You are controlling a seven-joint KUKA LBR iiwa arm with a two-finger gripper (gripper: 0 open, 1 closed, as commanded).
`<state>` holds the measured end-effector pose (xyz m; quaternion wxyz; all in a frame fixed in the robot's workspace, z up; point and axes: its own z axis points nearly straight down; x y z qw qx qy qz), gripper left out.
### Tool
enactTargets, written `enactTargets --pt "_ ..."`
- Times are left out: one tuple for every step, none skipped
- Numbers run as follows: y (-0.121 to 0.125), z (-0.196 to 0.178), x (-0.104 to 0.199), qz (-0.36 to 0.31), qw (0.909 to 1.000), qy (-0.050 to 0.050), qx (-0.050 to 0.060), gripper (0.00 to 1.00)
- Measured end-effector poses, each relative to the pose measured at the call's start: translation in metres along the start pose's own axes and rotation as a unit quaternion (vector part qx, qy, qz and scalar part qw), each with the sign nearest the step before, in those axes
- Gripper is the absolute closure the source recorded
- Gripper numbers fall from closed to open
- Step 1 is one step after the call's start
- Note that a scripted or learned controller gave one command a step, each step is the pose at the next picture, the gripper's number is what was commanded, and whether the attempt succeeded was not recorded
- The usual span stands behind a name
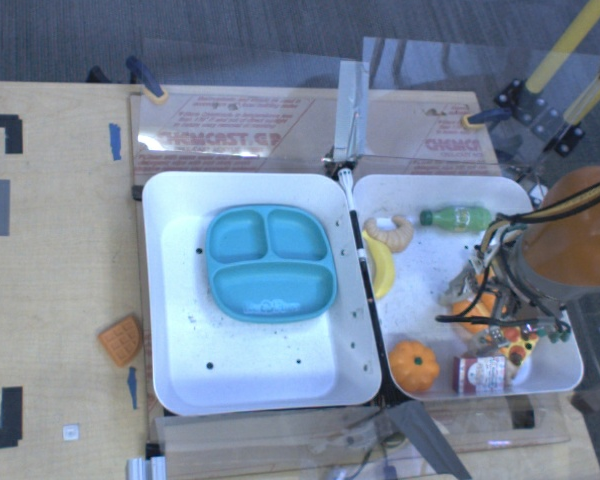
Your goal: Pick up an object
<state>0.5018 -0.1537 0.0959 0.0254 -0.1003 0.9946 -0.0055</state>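
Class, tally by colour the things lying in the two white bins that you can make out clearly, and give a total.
Blue: 1, divided plate
Green: 1, bottle
Yellow: 1, banana
Orange: 1, pumpkin
Beige: 1, pastry-like ring
Red and white: 1, can
Total: 6. The jumble beneath the arm is too hidden to count.

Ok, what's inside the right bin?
Inside the right bin: a green bottle, a banana, a pale pastry-like piece beside it, a small orange pumpkin and a red-and-white container. The arm covers the bin's right side; something orange and yellow peeks out beneath it, not identifiable.
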Motion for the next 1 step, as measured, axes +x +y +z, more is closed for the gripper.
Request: enactTargets --pt "0.0434 0.0049 -0.0036 0.052 0.9985 0.016 -0.004 0.0"
